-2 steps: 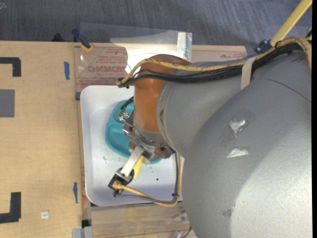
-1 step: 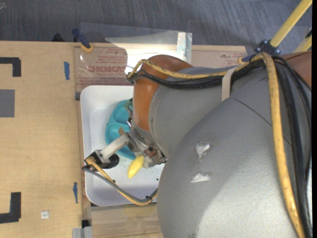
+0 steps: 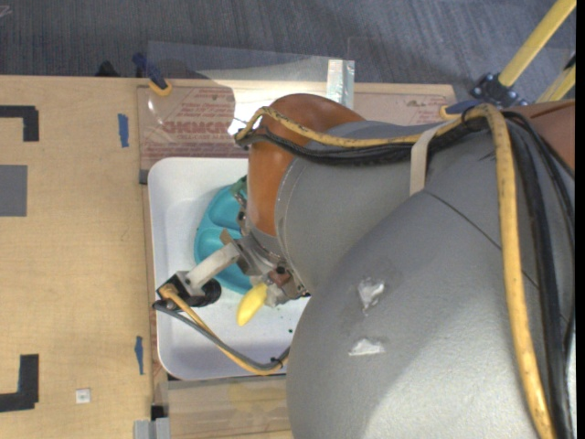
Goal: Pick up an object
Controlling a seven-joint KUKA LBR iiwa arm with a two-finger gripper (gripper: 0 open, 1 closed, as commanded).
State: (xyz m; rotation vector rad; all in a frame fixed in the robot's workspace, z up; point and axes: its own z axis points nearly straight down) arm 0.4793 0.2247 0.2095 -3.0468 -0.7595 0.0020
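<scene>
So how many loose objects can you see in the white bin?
2: a teal object in the white bin, partly under the arm, and a yellow object just below it in the picture. The arm may hide others.

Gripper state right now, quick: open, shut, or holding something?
Gripper: cannot be told. It is down in the white bin, mostly hidden under the arm, next to a teal object and a yellow banana-shaped object.

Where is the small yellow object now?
In the camera view, the yellow object is in the white bin, toward its lower part, just below the teal object and beside the grey arm.
</scene>
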